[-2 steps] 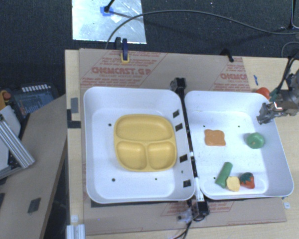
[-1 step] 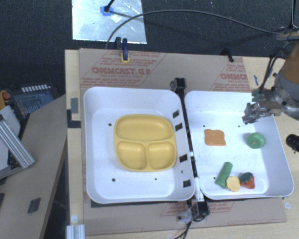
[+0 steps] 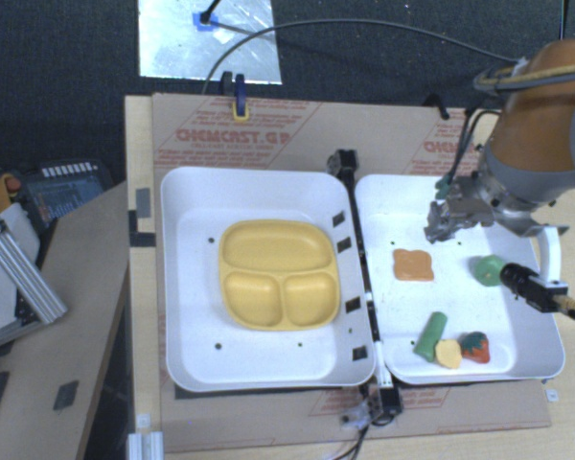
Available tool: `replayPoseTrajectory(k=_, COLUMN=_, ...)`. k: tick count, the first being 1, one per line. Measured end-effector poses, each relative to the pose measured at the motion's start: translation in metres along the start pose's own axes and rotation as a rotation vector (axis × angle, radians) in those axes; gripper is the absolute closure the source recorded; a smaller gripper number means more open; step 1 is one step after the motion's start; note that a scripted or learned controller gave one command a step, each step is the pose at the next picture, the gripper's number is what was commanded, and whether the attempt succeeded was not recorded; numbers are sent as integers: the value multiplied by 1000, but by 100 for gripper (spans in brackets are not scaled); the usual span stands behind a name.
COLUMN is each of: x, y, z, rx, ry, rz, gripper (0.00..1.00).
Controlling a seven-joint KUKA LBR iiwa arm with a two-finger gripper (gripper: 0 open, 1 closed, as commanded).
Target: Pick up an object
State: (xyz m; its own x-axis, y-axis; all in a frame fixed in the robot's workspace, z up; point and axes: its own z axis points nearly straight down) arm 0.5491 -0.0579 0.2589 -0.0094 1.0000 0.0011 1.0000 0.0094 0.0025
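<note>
In the right bin (image 3: 393, 353) lie an orange toast-shaped piece (image 3: 413, 264), a round green piece (image 3: 488, 270), a green cylinder (image 3: 429, 334), a small yellow piece (image 3: 448, 355) and a red-and-green piece (image 3: 474, 346). My gripper (image 3: 445, 226) hangs over the upper middle of that bin, just above and right of the orange piece. Nothing shows between its fingers. The arm's orange band (image 3: 556, 65) sits above it at the right.
The left bin (image 3: 187, 353) holds a yellow divided tray (image 3: 277, 273). A black divider with clips (image 3: 353, 247) runs between the bins. A black cylinder part (image 3: 532, 287) sticks out beside the round green piece. Cables cross the back.
</note>
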Motion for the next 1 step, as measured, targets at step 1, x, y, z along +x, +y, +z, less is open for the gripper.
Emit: replayPoseTrajectory(k=1, x=57, y=-6, z=-2, rx=1, ry=1, rz=-1, gripper=100)
